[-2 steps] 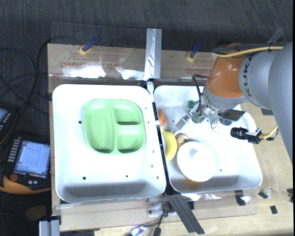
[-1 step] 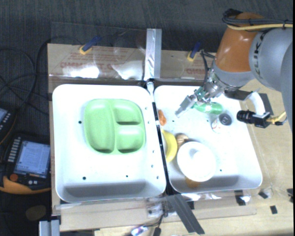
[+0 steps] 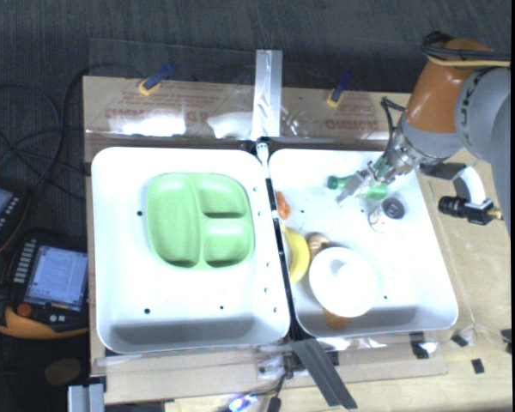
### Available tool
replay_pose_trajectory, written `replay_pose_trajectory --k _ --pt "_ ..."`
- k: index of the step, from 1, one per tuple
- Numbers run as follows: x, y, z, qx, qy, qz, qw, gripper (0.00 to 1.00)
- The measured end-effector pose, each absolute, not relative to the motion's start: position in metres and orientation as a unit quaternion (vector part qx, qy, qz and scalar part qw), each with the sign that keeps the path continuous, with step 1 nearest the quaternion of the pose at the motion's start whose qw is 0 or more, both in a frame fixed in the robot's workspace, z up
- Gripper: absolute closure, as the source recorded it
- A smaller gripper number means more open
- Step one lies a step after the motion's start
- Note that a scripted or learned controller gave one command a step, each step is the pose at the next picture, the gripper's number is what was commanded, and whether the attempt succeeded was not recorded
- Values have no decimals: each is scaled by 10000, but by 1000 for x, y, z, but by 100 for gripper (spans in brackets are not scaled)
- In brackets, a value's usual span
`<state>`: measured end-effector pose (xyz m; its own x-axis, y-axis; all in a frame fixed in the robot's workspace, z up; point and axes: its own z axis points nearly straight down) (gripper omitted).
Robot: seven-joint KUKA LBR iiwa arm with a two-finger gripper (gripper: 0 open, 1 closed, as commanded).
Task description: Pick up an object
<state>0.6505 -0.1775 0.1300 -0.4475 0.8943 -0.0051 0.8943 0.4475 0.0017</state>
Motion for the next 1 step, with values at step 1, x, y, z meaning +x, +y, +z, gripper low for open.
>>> replay_pose_trajectory --k 1 --pt "593 -100 95 4583 8888 4 -3 0"
